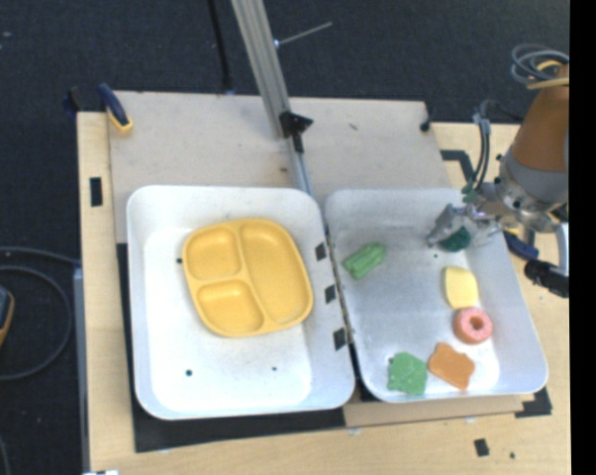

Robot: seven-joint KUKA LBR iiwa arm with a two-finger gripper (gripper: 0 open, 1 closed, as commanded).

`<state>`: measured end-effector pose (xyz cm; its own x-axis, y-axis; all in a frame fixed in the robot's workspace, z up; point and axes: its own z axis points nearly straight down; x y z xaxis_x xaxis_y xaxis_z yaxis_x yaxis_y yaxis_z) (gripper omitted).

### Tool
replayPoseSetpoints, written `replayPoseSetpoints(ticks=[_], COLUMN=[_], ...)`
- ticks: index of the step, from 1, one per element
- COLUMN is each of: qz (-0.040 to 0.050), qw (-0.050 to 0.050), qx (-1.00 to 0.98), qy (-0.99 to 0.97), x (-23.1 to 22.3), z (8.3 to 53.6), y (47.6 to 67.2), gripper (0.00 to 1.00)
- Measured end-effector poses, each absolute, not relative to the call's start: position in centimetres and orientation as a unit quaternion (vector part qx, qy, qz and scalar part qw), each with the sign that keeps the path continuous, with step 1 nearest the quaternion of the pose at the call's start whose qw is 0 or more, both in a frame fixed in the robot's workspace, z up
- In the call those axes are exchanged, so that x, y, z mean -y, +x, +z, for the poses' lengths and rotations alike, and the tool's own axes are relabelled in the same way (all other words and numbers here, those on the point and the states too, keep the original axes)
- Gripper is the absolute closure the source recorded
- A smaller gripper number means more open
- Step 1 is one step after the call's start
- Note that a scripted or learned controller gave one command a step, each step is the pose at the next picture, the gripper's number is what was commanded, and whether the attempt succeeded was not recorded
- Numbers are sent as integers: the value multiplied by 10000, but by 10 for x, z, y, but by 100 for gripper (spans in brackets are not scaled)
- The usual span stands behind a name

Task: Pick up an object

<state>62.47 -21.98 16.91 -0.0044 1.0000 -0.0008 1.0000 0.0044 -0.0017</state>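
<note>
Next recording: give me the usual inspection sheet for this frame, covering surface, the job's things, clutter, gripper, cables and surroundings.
Surface: wooden bench bearing a left bin and a right bin, side by side.
Job's things: in the right bin, green block, yellow block, pink ring, orange piece and green piece; the last two look close or touching.
Clutter: yellow divided plate in the left bin.
Gripper: gripper low over the right bin's far right part; a dark green thing sits at its tip, grasp unclear.
Cables: black cable loop on the floor at left; wires at the arm.
Surroundings: dark carpet, metal pole.
</note>
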Motion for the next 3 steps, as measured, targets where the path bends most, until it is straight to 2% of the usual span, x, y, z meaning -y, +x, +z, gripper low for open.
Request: replayPoseSetpoints(ticks=[1, 2, 3], qz=[9, -4, -16], qw=[-3, -43, -38], qx=[7092, 7098, 7085], qy=[-7050, -7044, -7057], x=[223, 224, 222], z=[111, 127, 181], y=[633, 634, 646], gripper=[0, 100, 100])
